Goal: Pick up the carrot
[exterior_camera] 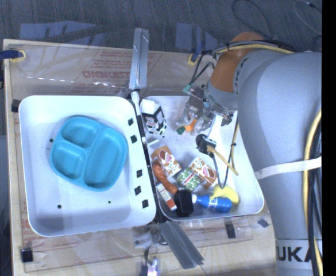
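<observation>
While hanging low over the far end of the right bin, parked with the gripper right on top of a small orange piece with a green tip. Taking that for the carrot, though too small to swear to. Touching the tool or tucked just under it, close to the bin's back wall and just beside the cow-patterned carton.

Clamped or spread? Cannot tell from up here, with the wrist and cables crowding the tool. No calling it a grasp yet.

So, scoring it: reach done by the look of it, tool at the target. Secure hold unconfirmed. Lift clearly not proven either, with the orange piece seemingly down near bin-floor level rather than high above the clutter.

Worth noting a rival: a longer orange-red piece along the bin's left wall, wedged among the snack boxes, well apart from the gripper. Possibly the real carrot, in which case wrong spot entirely.

Over in the left bin, just the blue tray, untouched and out of play.

Left to do: close firmly, raise clear, keep it from slipping.
</observation>
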Controlling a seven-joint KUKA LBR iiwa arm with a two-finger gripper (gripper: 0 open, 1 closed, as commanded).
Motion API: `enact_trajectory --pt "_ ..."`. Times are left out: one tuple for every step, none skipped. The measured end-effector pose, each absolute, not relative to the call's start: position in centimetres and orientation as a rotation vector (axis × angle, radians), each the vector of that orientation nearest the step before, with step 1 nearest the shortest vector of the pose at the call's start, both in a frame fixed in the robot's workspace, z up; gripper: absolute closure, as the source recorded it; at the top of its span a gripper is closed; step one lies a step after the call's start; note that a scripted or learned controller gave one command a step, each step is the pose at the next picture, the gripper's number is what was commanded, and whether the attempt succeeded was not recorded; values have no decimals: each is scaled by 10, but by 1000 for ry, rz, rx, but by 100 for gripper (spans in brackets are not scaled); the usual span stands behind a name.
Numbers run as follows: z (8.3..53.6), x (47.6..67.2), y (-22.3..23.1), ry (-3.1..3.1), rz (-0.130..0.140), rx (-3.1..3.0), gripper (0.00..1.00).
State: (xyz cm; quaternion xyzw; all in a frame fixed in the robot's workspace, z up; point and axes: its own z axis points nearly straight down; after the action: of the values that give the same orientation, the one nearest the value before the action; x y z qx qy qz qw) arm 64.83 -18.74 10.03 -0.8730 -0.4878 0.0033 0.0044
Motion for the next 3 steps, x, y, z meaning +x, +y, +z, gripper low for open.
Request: enact_trajectory --pt "202 657 -125 -950 5 -2991 100" --pt "193 632 -27 -996 11 -2975 100" --pt "206 587 2 -978 11 -2982 100"
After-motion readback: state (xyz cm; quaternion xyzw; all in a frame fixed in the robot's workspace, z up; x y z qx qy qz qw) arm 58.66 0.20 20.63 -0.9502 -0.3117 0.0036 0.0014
